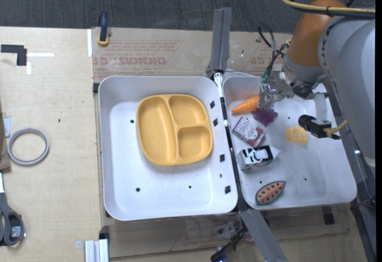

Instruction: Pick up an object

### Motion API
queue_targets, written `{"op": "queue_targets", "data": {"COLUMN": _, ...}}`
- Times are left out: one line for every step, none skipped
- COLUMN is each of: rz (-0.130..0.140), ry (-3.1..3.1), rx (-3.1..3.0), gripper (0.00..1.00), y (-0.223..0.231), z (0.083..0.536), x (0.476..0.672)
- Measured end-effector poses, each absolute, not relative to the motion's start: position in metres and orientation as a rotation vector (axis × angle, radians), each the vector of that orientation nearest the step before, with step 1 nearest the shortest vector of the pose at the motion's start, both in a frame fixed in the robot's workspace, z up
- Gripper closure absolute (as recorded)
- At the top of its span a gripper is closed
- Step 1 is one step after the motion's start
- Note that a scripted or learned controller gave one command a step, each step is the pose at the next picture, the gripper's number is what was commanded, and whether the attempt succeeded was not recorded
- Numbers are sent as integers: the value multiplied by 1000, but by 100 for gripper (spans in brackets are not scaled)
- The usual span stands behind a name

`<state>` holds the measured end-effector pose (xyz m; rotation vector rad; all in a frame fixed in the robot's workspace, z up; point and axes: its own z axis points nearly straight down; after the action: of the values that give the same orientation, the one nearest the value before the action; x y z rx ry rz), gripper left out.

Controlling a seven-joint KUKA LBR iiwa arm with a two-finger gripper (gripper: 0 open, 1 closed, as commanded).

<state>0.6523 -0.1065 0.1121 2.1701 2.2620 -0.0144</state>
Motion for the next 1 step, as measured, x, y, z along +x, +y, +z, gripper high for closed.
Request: {"op": "queue_targets", "data": {"rz": -14, "ry": 2262, "rx": 2170, "gripper": 0, "y": -106, "z": 112, "x": 652}}
